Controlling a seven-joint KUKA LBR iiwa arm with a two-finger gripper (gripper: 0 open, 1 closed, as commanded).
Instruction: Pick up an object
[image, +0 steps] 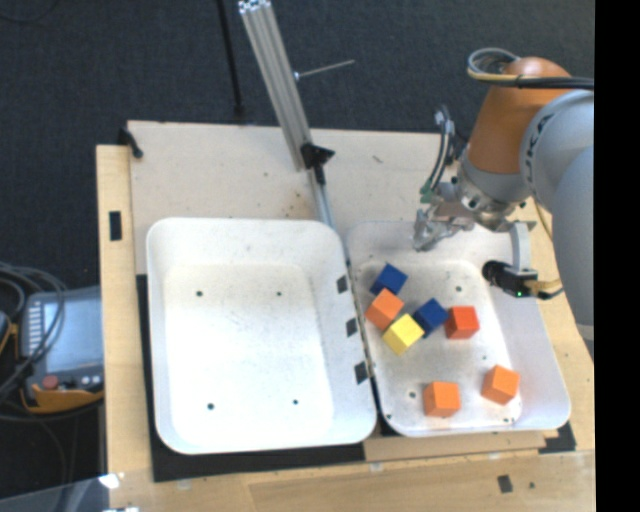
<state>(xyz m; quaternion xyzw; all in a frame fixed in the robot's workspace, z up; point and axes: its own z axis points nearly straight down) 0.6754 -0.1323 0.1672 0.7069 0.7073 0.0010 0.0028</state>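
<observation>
Looking down, I see my claw (432, 236) hanging over the right bin's (535, 345) far rim; how it stands I cannot tell. Seven cubes lie in that bin, the nearest a blue cube (391, 278) just below it.

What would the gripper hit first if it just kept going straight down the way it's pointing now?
Most likely the bare floor of the right bin near its back edge. The gripper points down over that spot, and the nearest cube, a blue cube, sits a little to the side of that line. Depth is hard to judge from this slanted view.
</observation>
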